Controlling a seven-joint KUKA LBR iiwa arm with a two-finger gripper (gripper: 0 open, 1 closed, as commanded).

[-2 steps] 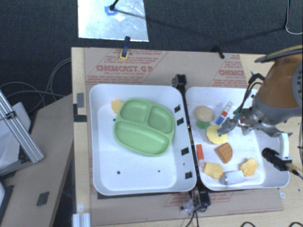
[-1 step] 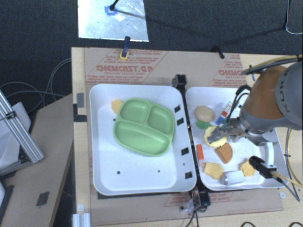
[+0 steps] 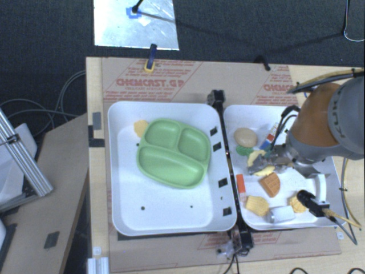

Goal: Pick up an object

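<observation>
Pincer low in right bin among clutter near orange block, poised for pick; finger spread unclear.

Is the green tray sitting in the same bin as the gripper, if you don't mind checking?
No, the green tray lies in the left bin, while the gripper is over the right bin.

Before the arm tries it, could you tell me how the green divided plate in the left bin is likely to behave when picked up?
The green divided plate looks like moulded plastic, so probably stiff and light. It is wide and lies flat, so a two-finger grasp likely needs its rim. Its smooth surface may slip, and pushed, it would probably slide across the left bin.
</observation>
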